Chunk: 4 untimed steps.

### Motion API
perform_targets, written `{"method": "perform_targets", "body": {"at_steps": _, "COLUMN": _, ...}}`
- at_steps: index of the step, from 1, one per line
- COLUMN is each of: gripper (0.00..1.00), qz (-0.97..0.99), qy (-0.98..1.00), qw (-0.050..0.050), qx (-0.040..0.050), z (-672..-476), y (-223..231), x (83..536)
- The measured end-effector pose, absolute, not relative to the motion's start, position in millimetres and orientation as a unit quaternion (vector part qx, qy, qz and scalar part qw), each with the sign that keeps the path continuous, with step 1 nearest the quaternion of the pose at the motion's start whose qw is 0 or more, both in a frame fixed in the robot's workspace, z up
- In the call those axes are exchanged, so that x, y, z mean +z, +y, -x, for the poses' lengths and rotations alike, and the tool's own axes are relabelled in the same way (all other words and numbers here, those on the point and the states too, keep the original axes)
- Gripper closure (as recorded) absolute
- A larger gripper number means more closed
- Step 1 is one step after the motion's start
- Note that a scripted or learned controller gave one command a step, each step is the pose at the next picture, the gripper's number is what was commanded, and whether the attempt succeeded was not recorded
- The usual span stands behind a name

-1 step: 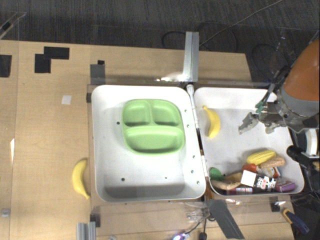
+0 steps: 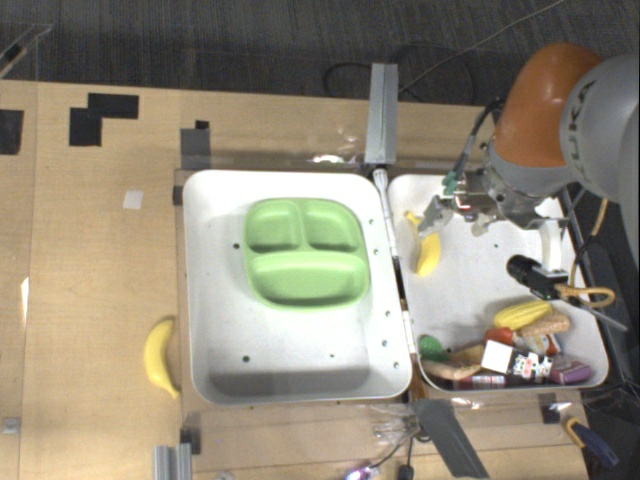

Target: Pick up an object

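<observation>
Banana (image 2: 428,255) lay at the far left of the right bin (image 2: 590,298), just under the gripper (image 2: 432,220), whose open fingers bracketed its top end; closing and lifting came next, seemingly.

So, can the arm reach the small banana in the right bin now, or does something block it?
Probably yes. The gripper hangs just above the small banana, which lies alone on bare floor of the right bin, apart from other items.
</observation>
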<state>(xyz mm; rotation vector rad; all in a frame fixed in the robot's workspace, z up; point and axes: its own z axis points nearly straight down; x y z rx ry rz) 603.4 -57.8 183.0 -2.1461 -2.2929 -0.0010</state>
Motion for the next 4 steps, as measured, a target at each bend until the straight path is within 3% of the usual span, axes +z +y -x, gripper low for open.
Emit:
{"method": "perform_targets", "body": {"at_steps": 1, "gripper": 0.0, "qz": 0.672, "qy": -0.741, "qw": -0.001, "qx": -0.0013, "z": -604.5, "y": -101.0, "x": 93.8}}
{"method": "perform_targets", "body": {"at_steps": 2, "gripper": 1.0, "qz": 0.671, "qy": -0.741, "qw": -0.001, "qx": -0.0023, "z": -605.2, "y": -100.3, "x": 103.8}}
{"method": "perform_targets", "body": {"at_steps": 3, "gripper": 1.0, "qz": 0.703, "qy": -0.711, "qw": -0.001, "qx": -0.0009, "z": -663.6, "y": -56.9, "x": 184.8}}
{"method": "perform_targets", "body": {"at_steps": 4, "gripper": 0.0, "qz": 0.703, "qy": -0.711, "qw": -0.001, "qx": -0.0006, "z": -663.5, "y": -57.1, "x": 184.6}}
